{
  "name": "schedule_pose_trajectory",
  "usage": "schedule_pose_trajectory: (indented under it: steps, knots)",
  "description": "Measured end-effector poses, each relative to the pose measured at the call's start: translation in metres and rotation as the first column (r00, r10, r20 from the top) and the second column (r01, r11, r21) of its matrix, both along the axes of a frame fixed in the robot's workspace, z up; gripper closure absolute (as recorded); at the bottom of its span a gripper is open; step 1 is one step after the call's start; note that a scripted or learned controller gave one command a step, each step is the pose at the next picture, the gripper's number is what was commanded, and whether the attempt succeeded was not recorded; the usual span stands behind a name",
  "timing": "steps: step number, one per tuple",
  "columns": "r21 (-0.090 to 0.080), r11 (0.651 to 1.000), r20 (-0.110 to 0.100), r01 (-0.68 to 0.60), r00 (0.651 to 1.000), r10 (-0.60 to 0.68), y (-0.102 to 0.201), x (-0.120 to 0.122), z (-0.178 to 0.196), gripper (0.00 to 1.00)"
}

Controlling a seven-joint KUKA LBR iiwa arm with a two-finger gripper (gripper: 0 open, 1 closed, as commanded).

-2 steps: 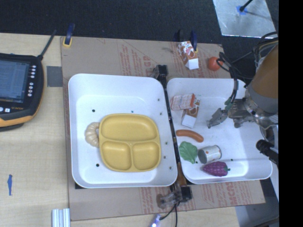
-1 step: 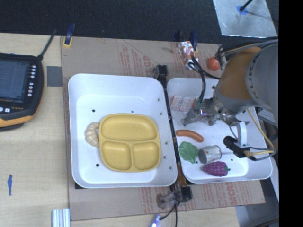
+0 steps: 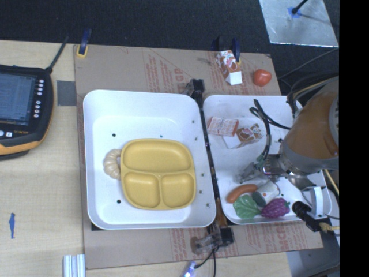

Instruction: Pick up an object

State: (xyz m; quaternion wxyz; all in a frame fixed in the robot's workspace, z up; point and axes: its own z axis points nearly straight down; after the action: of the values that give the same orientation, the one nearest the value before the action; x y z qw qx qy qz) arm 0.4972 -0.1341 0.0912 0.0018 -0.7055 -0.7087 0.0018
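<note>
Closest to the lens, at the bottom edge, a small clamp with cables [image 3: 212,242] sits where the two bins meet. Just above it lies the left bin [image 3: 98,154], holding a yellow divided tray [image 3: 157,172] with a pale ridged pastry [image 3: 111,163] tucked against the tray's 9 o'clock side.

The right bin [image 3: 230,105] holds the clutter. Along its near rim sit a cluster of toy foods: an orange sausage [image 3: 241,192], a green leafy piece [image 3: 247,206] and a purple bunch of grapes [image 3: 275,208], with a small grey-and-white can [image 3: 266,193] just above them. Toward the far side of the bin lie two printed packets [image 3: 235,128].

The arm [image 3: 311,131] comes in from 3 o'clock, its orange band bulking over the bin's right side. The gripper [image 3: 258,169] points toward 9 o'clock, low over the bin's middle. I cannot tell how wide its fingers stand; the metal parts blur together there. Nothing shows between them. The sausage lies at about 7 o'clock from the gripper, just beside it; the can sits at roughly 5 o'clock, near; the packets lie at 11 o'clock, a little apart.

Beyond the bins, on the cardboard at 12 o'clock, stand a small carton [image 3: 229,66] and a red tomato [image 3: 262,77]. A control pendant [image 3: 22,109] rests on the tabletop [image 3: 34,212] at far 9 o'clock.
</note>
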Motion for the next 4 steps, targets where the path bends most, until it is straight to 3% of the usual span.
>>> schedule_pose_trajectory:
  steps: [1,2,3,4]
  knots:
    - [0.001,1.0,0.003,0.0,1.0,0.0,0.021,0.091,0.001,0.0]
    - [0.01,1.0,-0.036,0.002,0.999,-0.001,-0.018,0.152,-0.001,0.0]
    - [0.018,1.0,-0.028,-0.003,1.0,0.003,-0.073,0.155,0.0,0.0]
    - [-0.001,1.0,0.006,0.0,1.0,0.0,-0.078,0.16,0.101,0.0]
